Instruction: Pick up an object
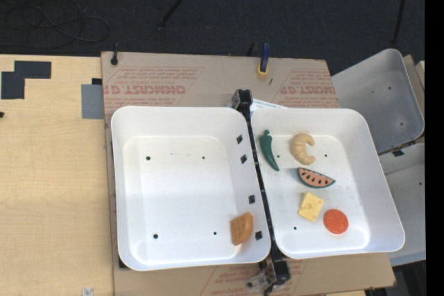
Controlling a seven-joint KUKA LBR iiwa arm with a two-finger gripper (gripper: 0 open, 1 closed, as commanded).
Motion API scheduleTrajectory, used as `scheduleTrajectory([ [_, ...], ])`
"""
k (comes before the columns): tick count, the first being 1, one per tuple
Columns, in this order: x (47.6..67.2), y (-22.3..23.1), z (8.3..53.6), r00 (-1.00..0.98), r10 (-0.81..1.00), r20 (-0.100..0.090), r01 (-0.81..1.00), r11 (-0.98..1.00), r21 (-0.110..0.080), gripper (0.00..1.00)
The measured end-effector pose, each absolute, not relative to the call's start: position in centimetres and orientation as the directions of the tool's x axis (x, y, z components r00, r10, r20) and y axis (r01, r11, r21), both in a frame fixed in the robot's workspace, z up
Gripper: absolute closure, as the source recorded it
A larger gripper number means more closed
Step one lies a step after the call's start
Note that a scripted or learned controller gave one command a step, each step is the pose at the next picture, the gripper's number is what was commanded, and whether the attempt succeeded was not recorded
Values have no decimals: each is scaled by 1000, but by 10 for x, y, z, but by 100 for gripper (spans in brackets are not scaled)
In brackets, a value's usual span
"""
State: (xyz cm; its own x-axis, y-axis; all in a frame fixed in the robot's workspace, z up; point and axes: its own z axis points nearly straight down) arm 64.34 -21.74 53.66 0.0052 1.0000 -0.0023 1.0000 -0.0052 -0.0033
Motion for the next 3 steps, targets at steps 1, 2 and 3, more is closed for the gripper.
scheduleTrajectory([
  [1, 620, -198, 323, 3, 1000, 6, 1000, -3, -20, 100],
  [2, 642, -181, 439, -3, 1000, -3, 1000, 3, 9, 100],
  [3, 644, -189, 545, -4, 1000, -4, 1000, 4, 10, 100],
])
